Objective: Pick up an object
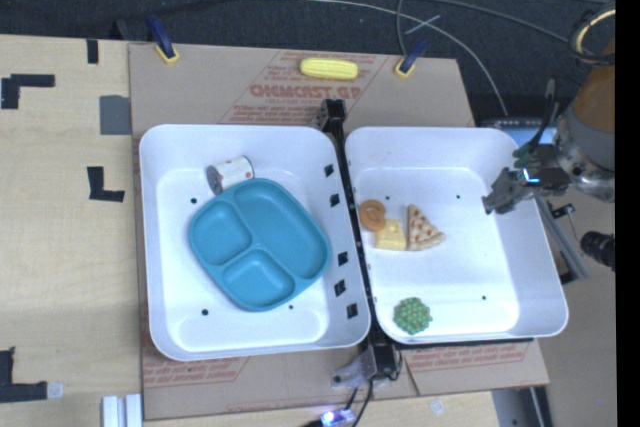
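Observation:
In the right bin lie a pizza slice, a yellow cheese block, a small brown pretzel-like ring and a green broccoli head. My gripper hovers over the right bin's right rim, well to the right of the pizza slice, with nothing visible between its dark fingers. The left bin holds a blue divided plate and a small white can lying on its side.
A yellow corn cob lies on the cardboard behind the bins. Black cables run across the dark background above. Blue clamps hold the cardboard's far edge. A black divider separates the bins.

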`<state>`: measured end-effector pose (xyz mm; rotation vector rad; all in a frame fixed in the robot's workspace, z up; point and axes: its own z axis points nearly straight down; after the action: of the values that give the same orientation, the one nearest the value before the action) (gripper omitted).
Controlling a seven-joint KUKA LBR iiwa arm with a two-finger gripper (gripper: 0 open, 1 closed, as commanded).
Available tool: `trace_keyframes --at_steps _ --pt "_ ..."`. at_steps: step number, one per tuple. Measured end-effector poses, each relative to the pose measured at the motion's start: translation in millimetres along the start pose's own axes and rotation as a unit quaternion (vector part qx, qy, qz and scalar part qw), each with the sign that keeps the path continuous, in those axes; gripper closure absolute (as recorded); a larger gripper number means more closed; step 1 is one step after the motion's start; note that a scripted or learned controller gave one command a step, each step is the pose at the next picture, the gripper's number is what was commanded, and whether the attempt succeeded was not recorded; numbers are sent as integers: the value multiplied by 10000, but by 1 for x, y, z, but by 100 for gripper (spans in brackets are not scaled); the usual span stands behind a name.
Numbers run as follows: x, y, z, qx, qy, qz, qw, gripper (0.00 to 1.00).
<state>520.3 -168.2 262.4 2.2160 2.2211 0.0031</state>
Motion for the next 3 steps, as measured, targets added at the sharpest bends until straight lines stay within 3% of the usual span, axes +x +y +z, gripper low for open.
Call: trace_keyframes --at_steps 2,3 --pt "101 -6 30 33 13 -14 10000 100" --pt "146 -7 27 31 13 -18 10000 100"
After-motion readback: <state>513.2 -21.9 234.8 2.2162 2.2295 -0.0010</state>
